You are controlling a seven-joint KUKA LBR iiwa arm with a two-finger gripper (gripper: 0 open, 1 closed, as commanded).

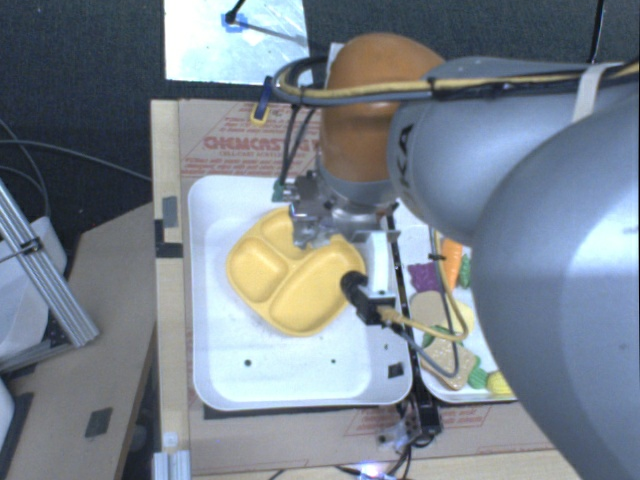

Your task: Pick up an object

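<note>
- Yellow plastic: we note a divided tray [290,280], three compartments, lying tilted in the left white bin [230,378], toward its upper middle.
- We see the grey arm [520,198] reaching in from the right, its orange band [365,108] above the wrist, directly over the tray's upper right part.
- We place the gripper [318,218] at the tray's upper edge; the wrist body hides its tips, so we cannot tell how far apart they stand or whether they have hold of anything.
- We log the right bin [497,393], mostly under the arm, with small mixed items: an orange piece [455,260], a purple one [428,276], green bits [478,376].
- We note cables [400,320] trailing between the bins.
</note>
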